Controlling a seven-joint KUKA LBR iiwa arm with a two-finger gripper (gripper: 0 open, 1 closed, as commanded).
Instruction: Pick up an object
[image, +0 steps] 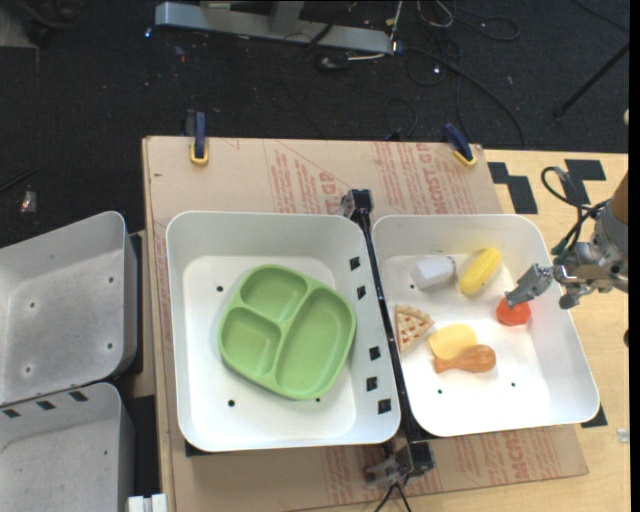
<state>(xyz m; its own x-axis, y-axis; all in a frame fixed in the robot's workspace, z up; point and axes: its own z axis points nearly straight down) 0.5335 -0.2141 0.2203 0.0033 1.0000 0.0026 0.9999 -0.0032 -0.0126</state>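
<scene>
Green divided plate (288, 330) sits mid left bin (190, 240), right bin (560, 400) has a corn cob (480, 270), waffle (411, 326), red piece (513, 313) right by the gripper (527, 287) near its right edge.

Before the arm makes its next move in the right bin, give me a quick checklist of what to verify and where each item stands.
1. Claw over the right white bin: ok.
2. Round red-orange toy just below the claw, apart from other items: ok.
3. Anything held between the fingers: cannot tell.
4. Fingers open or shut: cannot tell.
5. Yellow corn cob toy and grey-white block apart from the red toy: ok.
6. Green three-compartment plastic plate in the left bin, away from the arm: ok.
</scene>
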